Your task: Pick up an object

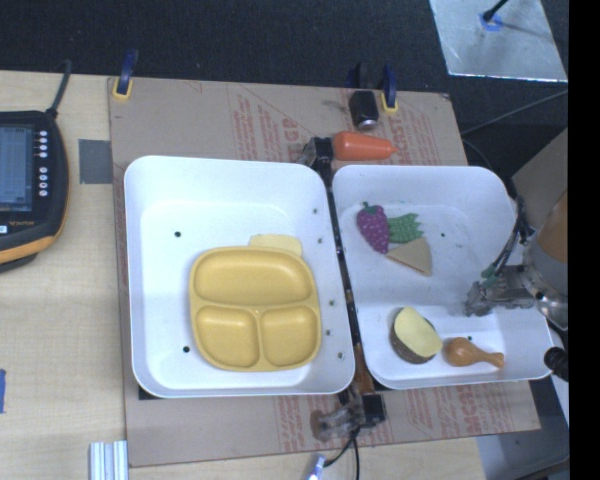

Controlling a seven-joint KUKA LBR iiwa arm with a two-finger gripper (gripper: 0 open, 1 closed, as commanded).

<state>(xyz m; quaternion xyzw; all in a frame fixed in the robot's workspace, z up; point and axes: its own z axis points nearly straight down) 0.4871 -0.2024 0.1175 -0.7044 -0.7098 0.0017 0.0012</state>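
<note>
tool (488,295) low at the right white bin's (480,183) right wall, beside brown toy drumstick (472,353); finger state unclear | halved potato (415,335) left of drumstick, reachable

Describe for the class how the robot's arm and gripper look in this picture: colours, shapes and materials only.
At the right edge of the right bin, the gripper is a small assembly of grey metal parts, with thin dark and greenish cables running up from it. Behind it shows a rounded orange-brown part of the arm, with grey below it.

faint red print on cardboard sheet (280,118), too blurred to read
</note>
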